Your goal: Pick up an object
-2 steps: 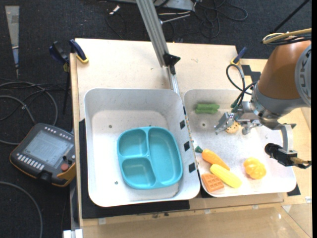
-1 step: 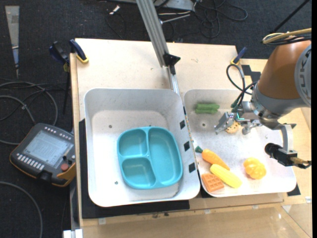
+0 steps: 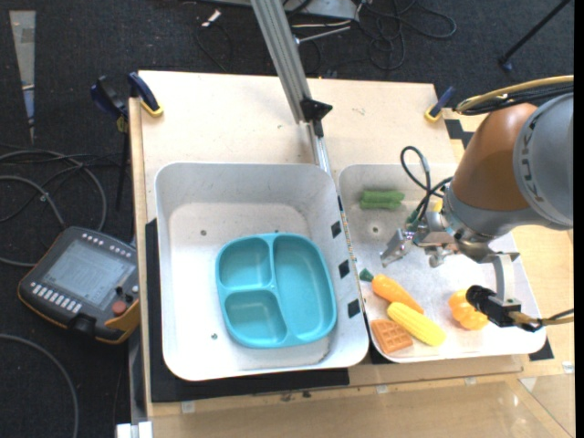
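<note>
Four toy foods lie nearest in the right bin (image 3: 529, 343): a waffle (image 3: 391, 337), a corn cob (image 3: 416, 324), a carrot (image 3: 396, 291) and a yellow pepper (image 3: 466, 310). Left of them, a teal divided plate (image 3: 274, 289) sits in the left bin (image 3: 182, 199). The jaws (image 3: 412, 246) hang spread, pinching nothing, above the right bin's floor. Farthest back lies a green pod (image 3: 380, 199)

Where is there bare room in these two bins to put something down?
Left white bin: bare floor around the teal divided plate, widest to its left. Right white bin: bare between the green bean pod and orange carrot; crowded by the yellow corn cob.
</note>
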You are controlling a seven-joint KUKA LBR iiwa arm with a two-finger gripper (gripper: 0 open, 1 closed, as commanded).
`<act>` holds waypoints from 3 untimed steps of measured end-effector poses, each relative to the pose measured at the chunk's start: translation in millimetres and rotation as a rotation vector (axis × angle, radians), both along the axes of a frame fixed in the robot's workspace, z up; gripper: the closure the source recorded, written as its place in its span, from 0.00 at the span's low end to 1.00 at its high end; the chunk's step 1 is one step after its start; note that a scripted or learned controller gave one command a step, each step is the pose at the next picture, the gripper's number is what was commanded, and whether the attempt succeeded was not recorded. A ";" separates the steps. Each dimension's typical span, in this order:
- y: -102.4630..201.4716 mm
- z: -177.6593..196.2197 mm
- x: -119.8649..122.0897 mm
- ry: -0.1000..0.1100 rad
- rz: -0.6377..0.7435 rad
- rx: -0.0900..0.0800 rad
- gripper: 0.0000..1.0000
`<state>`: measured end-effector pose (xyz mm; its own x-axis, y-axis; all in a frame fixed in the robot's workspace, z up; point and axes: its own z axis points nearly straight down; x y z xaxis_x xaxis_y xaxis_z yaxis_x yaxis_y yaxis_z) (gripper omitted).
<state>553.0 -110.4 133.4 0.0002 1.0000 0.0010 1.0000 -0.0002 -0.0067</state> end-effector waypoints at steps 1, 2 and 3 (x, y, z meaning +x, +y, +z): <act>0.4 -39.3 0.2 -0.006 0.000 -0.001 0.00; 0.4 -27.5 1.0 -0.009 0.000 -0.001 1.00; -8.4 24.1 -3.8 -0.012 -0.001 -0.003 1.00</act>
<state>549.2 -118.8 157.5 0.0014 1.0000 -0.0020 1.0000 -0.0014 0.0055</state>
